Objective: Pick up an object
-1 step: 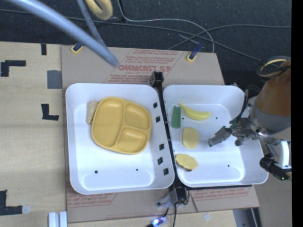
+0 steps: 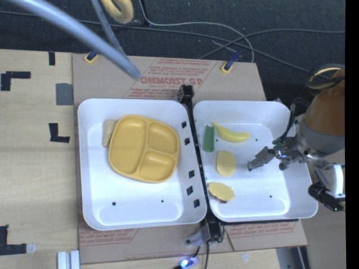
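In the right bin (image 2: 263, 203) lie a yellow banana (image 2: 231, 133), a green cylinder (image 2: 208, 138), a pale yellow slice (image 2: 225, 163) and a yellow wedge (image 2: 221, 191). My gripper (image 2: 259, 159) reaches in from the right, low over the bin floor, a little right of the pale yellow slice and apart from it. Its dark fingers point left; nothing shows between them. The arm's orange band (image 2: 328, 112) sits at the right edge.
The left bin (image 2: 129, 209) holds a yellow compartment plate (image 2: 143, 148) with a tan sponge-like piece (image 2: 107, 132) tucked at its left edge. A black divider (image 2: 193, 161) runs between the bins. Cables cross the dark area behind.
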Robot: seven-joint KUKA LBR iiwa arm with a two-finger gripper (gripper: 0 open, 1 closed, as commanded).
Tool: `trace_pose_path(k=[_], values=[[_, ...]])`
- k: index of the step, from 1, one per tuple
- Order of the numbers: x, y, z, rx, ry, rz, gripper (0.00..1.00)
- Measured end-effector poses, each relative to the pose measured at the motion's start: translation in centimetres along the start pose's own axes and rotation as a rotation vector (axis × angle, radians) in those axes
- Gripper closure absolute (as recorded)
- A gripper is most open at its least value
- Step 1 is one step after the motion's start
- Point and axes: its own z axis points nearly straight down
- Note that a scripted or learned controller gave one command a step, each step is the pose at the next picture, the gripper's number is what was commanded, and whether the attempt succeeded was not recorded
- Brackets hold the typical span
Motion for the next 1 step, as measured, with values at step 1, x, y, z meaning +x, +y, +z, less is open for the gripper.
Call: trace_pose_path(k=[1], values=[[-0.37,-1.08,5.33,0.005,0.002,0.001,0.00]])
